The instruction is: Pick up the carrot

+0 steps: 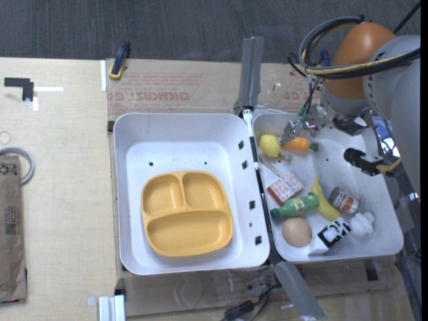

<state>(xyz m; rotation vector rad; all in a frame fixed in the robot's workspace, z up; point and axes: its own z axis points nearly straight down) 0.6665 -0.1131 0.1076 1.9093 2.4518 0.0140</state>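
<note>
Near end of right white bin (388, 243): round tan potato (296, 232), green plastic bottle (295, 206), yellow banana (325, 204), small can (344, 200). Left white bin (127, 199) carries a yellow three-section plate (186, 212). Farther in right bin, small orange carrot (299, 144) lies just right of yellow lemon (269, 145). Metal claw (292, 134) touches carrot's far-left end; whether it's open or closed, can't tell.

One fixed camera here, perched high above the worktop (53, 179) and looking down at a slant. The far edge with dark flooring runs along the top of the view. Both white bins sit mid-frame, left bin (127, 199) central, right bin (388, 226) toward the right side. The grey arm (394, 65) looms large at upper right, nearer the lens.
</note>
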